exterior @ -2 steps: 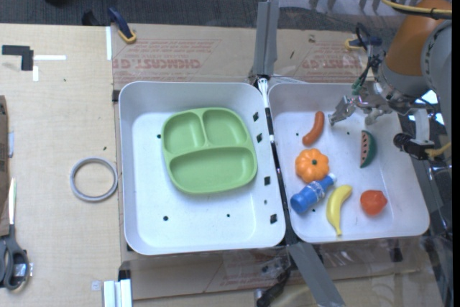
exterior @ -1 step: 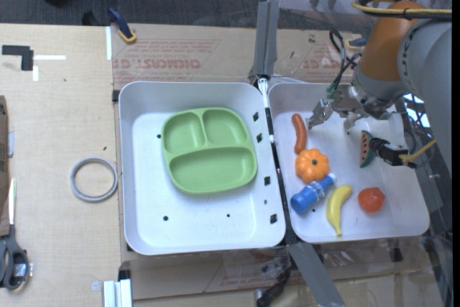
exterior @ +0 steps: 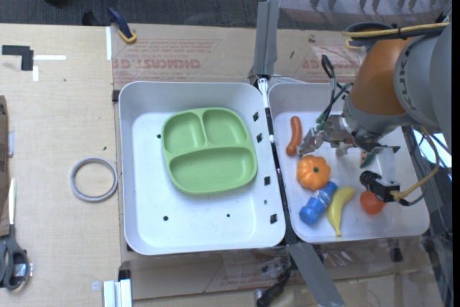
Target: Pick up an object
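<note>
Orange pumpkin [exterior: 313, 172] is best targeted by lowering the gripper [exterior: 316, 139], whose grip state cannot be told, straight down, clear of the sausage [exterior: 294, 134].

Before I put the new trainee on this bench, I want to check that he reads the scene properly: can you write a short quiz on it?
1. True or false: the green plate lies in the left bin.
2. Which thing in the right bin lies nearest the end effector?
A. banana
B. pumpkin
C. tomato
3. Fill in: the blue bottle lies between the pumpkin and the ______.

Key
1. True.
2. B: the pumpkin lies just below the end effector, with the sausage to its left.
3. Banana.
</note>
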Controlling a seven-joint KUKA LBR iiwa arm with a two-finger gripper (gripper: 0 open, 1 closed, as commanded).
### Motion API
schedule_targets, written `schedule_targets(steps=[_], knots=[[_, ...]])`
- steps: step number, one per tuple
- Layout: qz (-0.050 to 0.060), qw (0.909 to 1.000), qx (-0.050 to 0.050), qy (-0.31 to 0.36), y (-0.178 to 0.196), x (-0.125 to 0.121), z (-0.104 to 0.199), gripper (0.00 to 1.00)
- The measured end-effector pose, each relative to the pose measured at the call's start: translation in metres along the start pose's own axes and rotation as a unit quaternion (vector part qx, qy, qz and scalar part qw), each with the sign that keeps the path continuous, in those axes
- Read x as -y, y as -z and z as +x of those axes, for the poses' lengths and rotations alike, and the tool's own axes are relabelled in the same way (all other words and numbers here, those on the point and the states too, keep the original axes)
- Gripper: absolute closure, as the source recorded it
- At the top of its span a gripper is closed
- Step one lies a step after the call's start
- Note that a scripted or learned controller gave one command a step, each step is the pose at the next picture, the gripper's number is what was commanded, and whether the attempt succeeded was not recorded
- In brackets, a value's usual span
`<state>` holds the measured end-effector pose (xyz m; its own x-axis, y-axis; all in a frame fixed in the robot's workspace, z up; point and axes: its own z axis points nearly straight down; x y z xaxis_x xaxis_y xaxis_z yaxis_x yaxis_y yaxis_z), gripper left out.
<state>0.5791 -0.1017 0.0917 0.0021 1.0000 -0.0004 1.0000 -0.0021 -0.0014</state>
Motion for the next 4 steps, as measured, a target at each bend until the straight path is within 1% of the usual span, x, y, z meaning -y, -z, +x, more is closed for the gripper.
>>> schedule_targets(steps=[1,2,3,4], knots=[[0.000,1.0000,0.001,0.001,0.000,-0.080,0.003,0.00],[0.000,1.0000,0.001,0.003,0.010,-0.080,0.002,1.00],[0.000,1.0000,0.002,0.003,0.010,-0.080,0.002,0.00],[0.000,1.0000,0.000,0.000,0.000,-0.024,0.005,0.00]])
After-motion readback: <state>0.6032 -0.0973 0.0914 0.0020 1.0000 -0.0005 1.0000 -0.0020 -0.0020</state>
